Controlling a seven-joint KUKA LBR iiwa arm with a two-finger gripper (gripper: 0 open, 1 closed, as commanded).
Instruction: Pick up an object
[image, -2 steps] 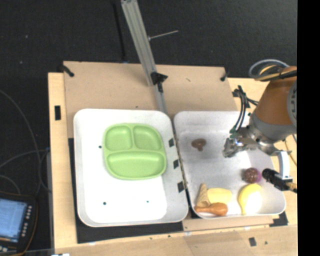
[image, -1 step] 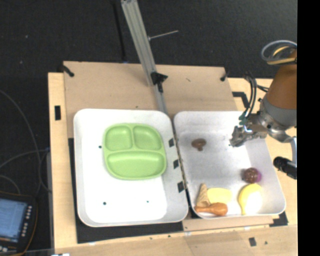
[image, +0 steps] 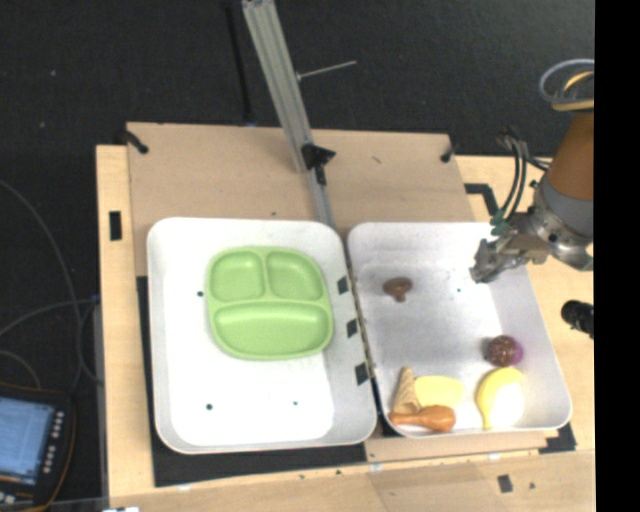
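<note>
The arm reaches in from the right of the frame, its gripper (image: 487, 262) hanging over the upper right part of the right bin (image: 440, 240); whether its fingers are apart or together, I cannot tell, and nothing shows between them. Likely targets lie below: a small brown piece (image: 398, 288) near the bin's middle, a purple ball (image: 503, 350), a yellow fruit (image: 501, 396) and an orange carrot (image: 428, 417) along the lower edge. The approach seems underway; next it must settle over one item and descend. The left bin (image: 180, 400) holds a green divided plate (image: 269, 303).

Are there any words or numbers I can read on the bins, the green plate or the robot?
No, none can be read.
Green plate: plain, no writing.
White bins: just small dark dots, no letters.
Screen at the bottom left corner: glows blue, too blurred to read.
Gripper: no label visible.
</note>
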